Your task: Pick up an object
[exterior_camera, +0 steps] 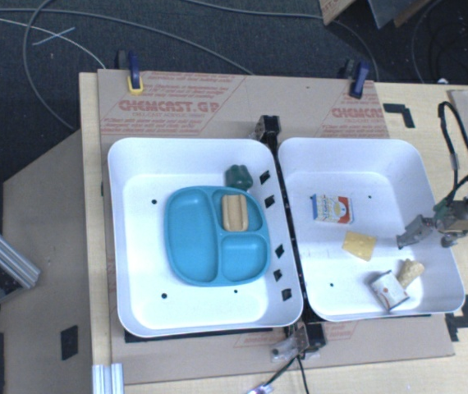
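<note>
In the right bin (398, 158) lie a small white, blue and orange carton (332, 208), a yellow wedge (360, 245), a pale beige piece (410, 271) and a small white and red box (388, 290). My gripper (413, 233) hangs low over that bin's right side, reaching in from the right edge. It is just right of the yellow wedge and above the beige piece. Nothing is seen held in it. The left bin (135, 220) holds a blue divided tray (193, 240) with a tan block (234, 213) in one compartment. A dark green object (239, 176) rests by the tray's top edge.
Black clips (277, 228) line the ridge where the two bins meet. Two clamps (135, 71) pin the cardboard sheet at the back of the bench. Cables (456, 150) loop near the right bin's far right corner.
</note>
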Robot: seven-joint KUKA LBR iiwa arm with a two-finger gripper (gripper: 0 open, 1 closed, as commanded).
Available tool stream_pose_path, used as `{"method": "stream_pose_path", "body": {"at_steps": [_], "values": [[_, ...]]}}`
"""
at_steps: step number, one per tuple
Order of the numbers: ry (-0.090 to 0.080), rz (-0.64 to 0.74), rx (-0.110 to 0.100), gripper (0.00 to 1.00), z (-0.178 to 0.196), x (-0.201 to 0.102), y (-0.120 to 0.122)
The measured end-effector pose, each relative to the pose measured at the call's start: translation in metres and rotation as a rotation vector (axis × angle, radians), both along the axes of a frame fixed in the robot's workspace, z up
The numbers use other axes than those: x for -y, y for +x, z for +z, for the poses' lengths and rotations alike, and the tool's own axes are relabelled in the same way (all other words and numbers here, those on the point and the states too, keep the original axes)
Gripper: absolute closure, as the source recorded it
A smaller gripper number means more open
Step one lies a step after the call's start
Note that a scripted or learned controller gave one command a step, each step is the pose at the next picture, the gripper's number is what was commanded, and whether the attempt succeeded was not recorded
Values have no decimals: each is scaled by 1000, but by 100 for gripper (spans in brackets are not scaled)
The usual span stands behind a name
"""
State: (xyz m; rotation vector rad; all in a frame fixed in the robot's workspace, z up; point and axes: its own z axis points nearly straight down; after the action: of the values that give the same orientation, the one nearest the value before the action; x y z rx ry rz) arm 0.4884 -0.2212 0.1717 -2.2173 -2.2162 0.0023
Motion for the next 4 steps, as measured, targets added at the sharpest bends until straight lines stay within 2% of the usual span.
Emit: {"method": "stream_pose_path", "body": {"at_steps": [1, 2, 3, 4], "values": [[1, 2, 0, 0, -48, -10, 0], [-3, 1, 7, 100, -34, -9, 2], [-6, 1, 12, 100, 29, -8, -3], [-5, 2, 10, 100, 49, -7, -1]]}}
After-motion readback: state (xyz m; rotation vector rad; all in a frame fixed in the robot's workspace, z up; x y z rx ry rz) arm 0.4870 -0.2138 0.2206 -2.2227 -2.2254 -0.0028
